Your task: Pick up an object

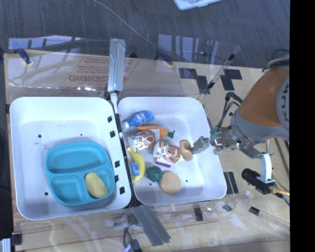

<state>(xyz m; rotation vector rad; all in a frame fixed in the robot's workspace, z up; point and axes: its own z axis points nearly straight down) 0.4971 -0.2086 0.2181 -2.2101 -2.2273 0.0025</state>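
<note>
Robot gripper (198,146) reaches into the right bin (212,172) from its right rim.
A small tan peanut-shaped piece (185,150) lies touching the gripper tip — whether the fingers are apart or together cannot be told — just right of a snack carton (167,153).

We take this for a robotics lab. Two shallow white plastic bins (29,206) sit side by side on a tape-marked wooden table (256,226); a grey-and-orange robot arm (263,106) leans in; clear acrylic panels (59,64) fence the rear; cables (123,22) trail over dark carpet (147,15).
</note>
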